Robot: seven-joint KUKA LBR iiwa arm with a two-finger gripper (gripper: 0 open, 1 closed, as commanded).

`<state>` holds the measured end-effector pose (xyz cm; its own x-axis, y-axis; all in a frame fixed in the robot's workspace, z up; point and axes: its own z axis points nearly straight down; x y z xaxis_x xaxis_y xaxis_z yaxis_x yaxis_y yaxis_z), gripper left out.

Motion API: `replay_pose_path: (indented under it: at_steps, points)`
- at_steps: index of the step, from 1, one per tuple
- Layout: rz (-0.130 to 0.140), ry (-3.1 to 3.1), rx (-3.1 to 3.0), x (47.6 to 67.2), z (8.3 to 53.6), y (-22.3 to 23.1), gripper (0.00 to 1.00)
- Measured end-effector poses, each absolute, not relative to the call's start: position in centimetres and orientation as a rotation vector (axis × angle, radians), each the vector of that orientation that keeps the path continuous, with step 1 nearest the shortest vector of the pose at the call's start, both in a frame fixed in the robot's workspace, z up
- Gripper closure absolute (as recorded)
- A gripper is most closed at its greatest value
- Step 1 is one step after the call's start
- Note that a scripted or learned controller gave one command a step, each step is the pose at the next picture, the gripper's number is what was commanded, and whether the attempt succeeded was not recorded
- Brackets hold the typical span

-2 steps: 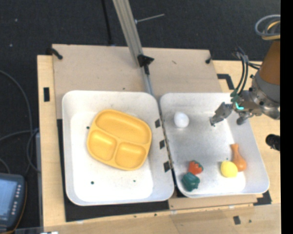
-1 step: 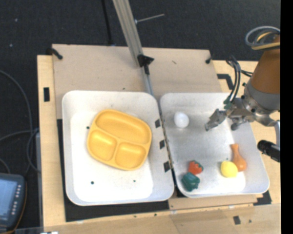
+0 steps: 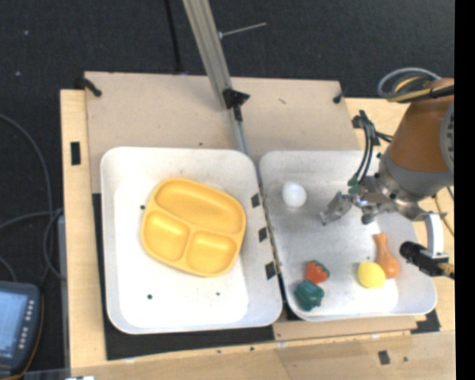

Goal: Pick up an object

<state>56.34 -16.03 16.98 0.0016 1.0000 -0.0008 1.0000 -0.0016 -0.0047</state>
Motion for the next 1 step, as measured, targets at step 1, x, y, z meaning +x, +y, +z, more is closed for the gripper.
replay_pose_path:
  at_steps: [1]
  points:
    - [0.005, -2.217, -2.224, 57.25, 11.62, -16.38, 0.0]
